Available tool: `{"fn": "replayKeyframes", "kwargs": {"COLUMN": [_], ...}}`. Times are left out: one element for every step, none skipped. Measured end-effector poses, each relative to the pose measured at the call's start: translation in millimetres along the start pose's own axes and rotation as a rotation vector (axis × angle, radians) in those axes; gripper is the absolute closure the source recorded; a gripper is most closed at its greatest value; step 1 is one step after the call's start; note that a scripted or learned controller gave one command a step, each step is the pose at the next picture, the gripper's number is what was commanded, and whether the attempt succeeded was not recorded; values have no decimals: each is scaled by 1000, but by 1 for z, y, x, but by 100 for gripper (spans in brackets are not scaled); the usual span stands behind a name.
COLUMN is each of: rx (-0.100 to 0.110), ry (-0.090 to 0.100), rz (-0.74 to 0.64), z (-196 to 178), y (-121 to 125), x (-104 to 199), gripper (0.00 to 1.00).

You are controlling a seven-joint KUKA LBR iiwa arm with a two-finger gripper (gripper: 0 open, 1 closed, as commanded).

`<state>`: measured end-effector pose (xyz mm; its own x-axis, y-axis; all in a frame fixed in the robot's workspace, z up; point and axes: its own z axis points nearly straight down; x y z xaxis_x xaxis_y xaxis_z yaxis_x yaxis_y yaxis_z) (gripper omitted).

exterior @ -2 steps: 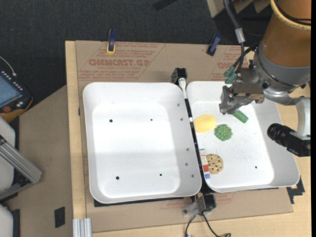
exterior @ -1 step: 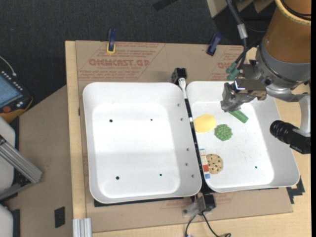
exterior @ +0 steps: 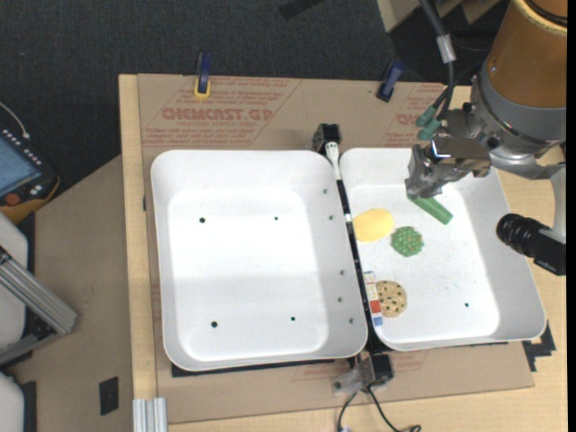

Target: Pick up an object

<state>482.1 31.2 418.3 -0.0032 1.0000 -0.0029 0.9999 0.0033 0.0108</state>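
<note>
In the right bin [exterior: 504, 322], nearest lies a cookie [exterior: 389, 298], then a green ball [exterior: 407, 241] beside a yellow piece [exterior: 373, 224]. Farther, the gripper [exterior: 425, 190] (fingers unclear, I cannot tell) seems touching a green stick [exterior: 434, 210].

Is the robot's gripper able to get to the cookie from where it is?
Probably yes. The cookie lies flat near the right bin's front edge, with nothing on top. The gripper hangs over that bin, above the green stick.

Yellow lump [exterior: 373, 224], speckled green ball [exterior: 407, 241], perhaps broccoli
</note>
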Motion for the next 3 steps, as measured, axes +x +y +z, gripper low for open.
{"fn": "replayKeyframes", "kwargs": {"rx": [-2,-5,-8], "ry": [0,-1,-2], "rz": [0,-1,-2], "z": [-10,-20,-31], "y": [1,2,2], "x": [0,1,1], "gripper": [100,100,100]}}
